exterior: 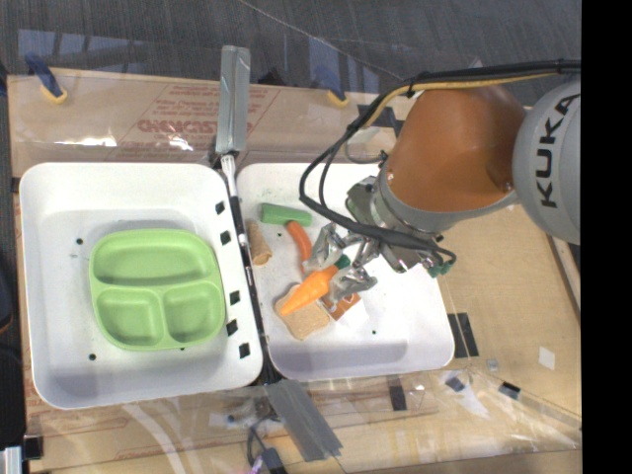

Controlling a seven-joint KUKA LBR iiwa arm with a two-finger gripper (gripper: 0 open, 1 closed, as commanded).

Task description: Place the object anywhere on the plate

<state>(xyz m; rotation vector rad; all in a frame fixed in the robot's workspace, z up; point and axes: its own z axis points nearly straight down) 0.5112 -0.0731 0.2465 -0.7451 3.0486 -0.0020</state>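
Note:
A green divided plate (155, 286) lies in the left bin (49, 225). The right bin (415, 334) holds several toy foods. An orange carrot (308, 290) rests on a tan bread slice (307, 320), with a small orange piece (345, 307) at its right. My gripper (342, 264) hangs low over the middle of this bin, open, its fingers (330, 244) spread on either side of the carrot's upper right end. Nothing is lifted between them. The arm's orange band (454, 146) covers the bin's right part.
A green block (285, 213), a red-orange pepper (299, 240) and a brown cork-like cylinder (259, 244) lie at the left of the right bin. A ridge (240, 265) separates the two bins. Black cables (326, 166) loop beside the wrist.

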